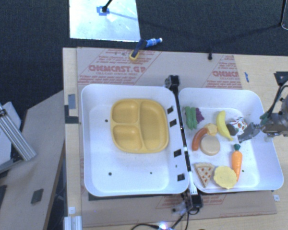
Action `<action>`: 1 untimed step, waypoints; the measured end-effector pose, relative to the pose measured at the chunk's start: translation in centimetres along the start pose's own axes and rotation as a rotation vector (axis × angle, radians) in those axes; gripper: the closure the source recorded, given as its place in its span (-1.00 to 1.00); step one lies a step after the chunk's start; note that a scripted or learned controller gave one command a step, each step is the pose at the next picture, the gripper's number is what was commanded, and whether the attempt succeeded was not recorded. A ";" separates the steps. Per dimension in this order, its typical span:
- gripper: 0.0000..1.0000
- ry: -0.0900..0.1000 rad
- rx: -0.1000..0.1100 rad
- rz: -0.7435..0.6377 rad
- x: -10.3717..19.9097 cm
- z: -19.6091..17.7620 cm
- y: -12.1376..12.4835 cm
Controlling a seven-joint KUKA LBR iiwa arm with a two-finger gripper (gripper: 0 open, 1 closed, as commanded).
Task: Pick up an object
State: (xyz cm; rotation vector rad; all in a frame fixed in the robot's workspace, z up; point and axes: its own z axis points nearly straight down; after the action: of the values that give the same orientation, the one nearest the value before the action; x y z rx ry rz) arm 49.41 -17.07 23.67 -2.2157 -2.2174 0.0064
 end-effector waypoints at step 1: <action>-1.00 -0.002 -0.009 -0.003 0.0 -0.5 0.2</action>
State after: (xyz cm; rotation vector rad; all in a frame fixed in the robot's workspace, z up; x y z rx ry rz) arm 49.64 -17.06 24.12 -2.2186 -2.2263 -0.0015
